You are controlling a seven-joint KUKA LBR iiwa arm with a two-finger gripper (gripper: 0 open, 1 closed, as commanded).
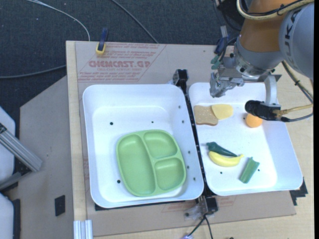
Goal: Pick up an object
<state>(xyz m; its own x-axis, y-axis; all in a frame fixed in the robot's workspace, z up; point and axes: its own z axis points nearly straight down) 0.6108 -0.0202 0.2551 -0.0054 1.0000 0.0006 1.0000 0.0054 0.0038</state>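
White plastic forms two shallow bins on the bench (79, 133). Over the far end of the right bin (279, 178), the tool (219, 89) hangs on the grey arm (269, 29); how far it is open I cannot tell, and nothing shows in its grasp. Just below it lie a slice of bread (205, 115) and a pale yellow piece (222, 111), touching each other. An orange (253, 121) sits to the right, partly under a black fitting (261, 109). Nearer the camera lie a banana (225, 159), a dark green piece (219, 149) against it, and a green block (248, 170). A green divided tray (149, 162) sits in the left bin (99, 103).
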